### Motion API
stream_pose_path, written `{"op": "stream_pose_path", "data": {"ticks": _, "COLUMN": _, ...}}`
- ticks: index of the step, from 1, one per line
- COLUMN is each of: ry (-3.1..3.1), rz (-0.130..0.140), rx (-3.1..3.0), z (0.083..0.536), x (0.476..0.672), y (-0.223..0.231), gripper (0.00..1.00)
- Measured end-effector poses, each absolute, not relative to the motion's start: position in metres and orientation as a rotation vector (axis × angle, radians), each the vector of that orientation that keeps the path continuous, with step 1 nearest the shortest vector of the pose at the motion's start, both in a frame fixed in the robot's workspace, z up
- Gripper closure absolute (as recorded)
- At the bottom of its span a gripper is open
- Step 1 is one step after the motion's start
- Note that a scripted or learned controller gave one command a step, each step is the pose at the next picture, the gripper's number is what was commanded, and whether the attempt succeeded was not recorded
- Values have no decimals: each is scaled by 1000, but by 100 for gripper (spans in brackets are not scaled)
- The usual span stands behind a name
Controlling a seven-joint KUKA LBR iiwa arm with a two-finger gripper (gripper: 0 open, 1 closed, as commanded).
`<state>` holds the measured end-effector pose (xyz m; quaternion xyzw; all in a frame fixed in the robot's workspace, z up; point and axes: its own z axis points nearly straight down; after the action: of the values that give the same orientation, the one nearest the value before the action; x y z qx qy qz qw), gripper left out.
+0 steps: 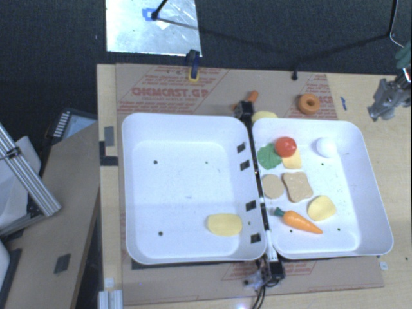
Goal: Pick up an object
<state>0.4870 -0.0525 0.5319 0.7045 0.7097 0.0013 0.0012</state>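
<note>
I am seeing the end effector [388,100] hovering beyond the right bin [370,172]; its state is indeterminable. That bin is holding a carrot [301,221], tomato [286,146] and bread slice [297,186]; the left bin [138,172] is holding a yellow piece [224,224].

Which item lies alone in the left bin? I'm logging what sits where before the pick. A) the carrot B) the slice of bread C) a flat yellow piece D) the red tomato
C: the flat yellow piece rests near the front right corner of the left bin, while the carrot, red tomato and slice of bread all lie in the right bin.
</note>
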Motion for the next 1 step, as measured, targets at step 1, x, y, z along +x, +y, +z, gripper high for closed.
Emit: {"op": "stream_pose_path", "data": {"ticks": 1, "ry": 2230, "rz": 3, "rx": 2211, "z": 513, "x": 487, "y": -11, "gripper": 100}}
